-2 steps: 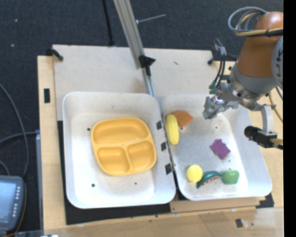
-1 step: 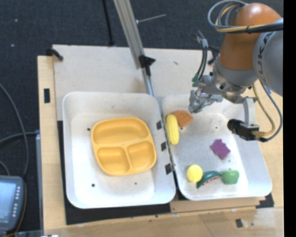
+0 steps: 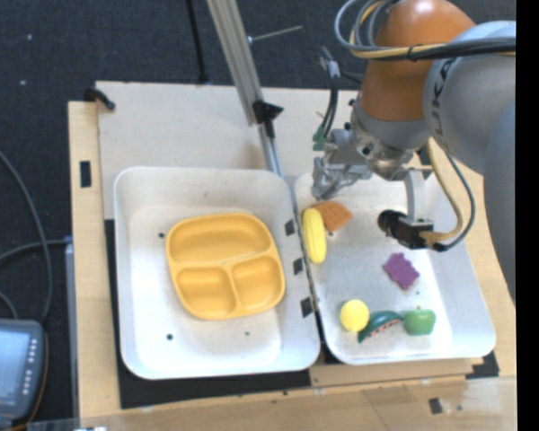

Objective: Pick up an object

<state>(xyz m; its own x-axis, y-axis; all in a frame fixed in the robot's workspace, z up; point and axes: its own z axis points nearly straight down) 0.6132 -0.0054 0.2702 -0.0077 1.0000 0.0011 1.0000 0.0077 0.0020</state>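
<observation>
Where the grey arm came in from the right, its gripper (image 3: 327, 185) hung over the far left corner of the right bin (image 3: 454, 272), pointing down at the bin floor. From where I stood I could not tell whether it was released or clenched.

Just beneath it, on the near side, lay a small orange piece (image 3: 336, 215), and touching that on its left was a yellow banana-shaped toy (image 3: 314, 234), lying lengthwise along the bin's left wall. Those two were the things closest to the tool; whether it touched either, I could not make out.

Further out in the same bin, a purple block (image 3: 401, 270) sat alone near the middle, well apart from the banana. Along the near edge stood a row of three: a yellow ball (image 3: 354, 314) at the left, a dark green curved toy (image 3: 383, 325) just beside it, and a bright green piece (image 3: 419, 321) at the right end, touching the curved toy.

Across the divide, the left bin (image 3: 144, 330) held a yellow divided tray (image 3: 225, 264), flat and slightly turned, with three compartments. Behind the bins a slanted aluminium post (image 3: 235, 52) rose from the bench (image 3: 162, 124).
</observation>
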